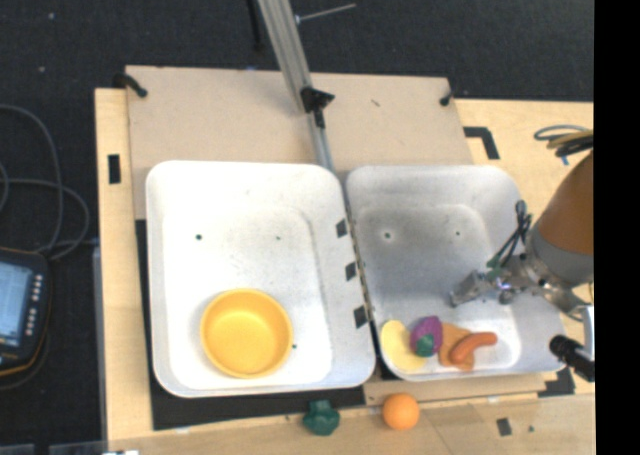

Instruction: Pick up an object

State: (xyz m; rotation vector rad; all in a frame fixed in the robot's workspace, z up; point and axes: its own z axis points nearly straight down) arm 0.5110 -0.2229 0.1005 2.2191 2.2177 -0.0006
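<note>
In the right bin (pixel 420 203), toy food lies along the near edge: a yellow banana-like piece (pixel 393 340), a purple and green piece (pixel 427 333), an orange wedge (pixel 456 335) and an orange-red sausage shape (pixel 472 345). My gripper (pixel 470 290) reaches in from the right, low over the bin floor, just above and right of these toys. Nothing shows between its fingers. A yellow bowl (pixel 246 332) sits in the left bin (pixel 240 213) near its front.
An orange ball (pixel 400 411) and a small green toy (pixel 321 417) lie on the bench in front of the bins. A metal pole (pixel 290 53) slants up from between the bins. A black pendant (pixel 18 318) rests at the far left.
</note>
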